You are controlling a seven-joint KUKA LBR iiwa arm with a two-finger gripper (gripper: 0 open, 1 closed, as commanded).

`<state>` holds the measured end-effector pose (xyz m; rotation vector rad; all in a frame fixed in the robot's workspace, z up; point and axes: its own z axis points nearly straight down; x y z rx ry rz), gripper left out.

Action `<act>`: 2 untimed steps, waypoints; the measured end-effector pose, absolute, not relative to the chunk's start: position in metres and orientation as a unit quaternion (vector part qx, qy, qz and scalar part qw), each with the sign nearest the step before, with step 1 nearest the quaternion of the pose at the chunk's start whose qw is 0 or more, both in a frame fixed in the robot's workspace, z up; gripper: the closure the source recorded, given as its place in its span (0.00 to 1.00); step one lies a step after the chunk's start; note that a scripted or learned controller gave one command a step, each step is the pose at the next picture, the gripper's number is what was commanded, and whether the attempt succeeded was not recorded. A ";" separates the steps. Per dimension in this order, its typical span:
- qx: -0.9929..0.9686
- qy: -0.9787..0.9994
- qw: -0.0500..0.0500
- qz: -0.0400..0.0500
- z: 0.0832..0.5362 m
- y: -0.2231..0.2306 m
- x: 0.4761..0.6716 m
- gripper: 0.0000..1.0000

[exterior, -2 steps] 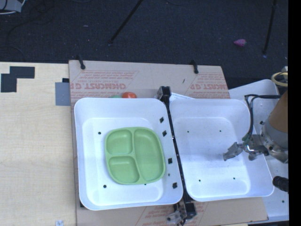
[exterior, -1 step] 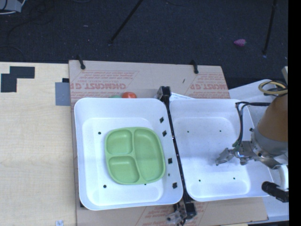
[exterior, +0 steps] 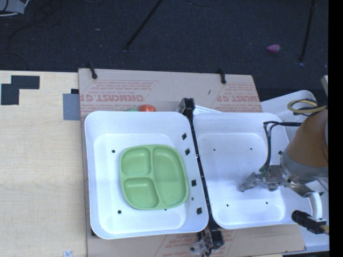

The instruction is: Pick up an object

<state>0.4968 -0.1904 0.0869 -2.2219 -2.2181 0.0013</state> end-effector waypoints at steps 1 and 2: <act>-0.709 -0.705 0.001 0.000 0.099 -0.191 0.497 1.00; -0.710 -0.704 0.000 0.000 0.143 -0.196 0.492 1.00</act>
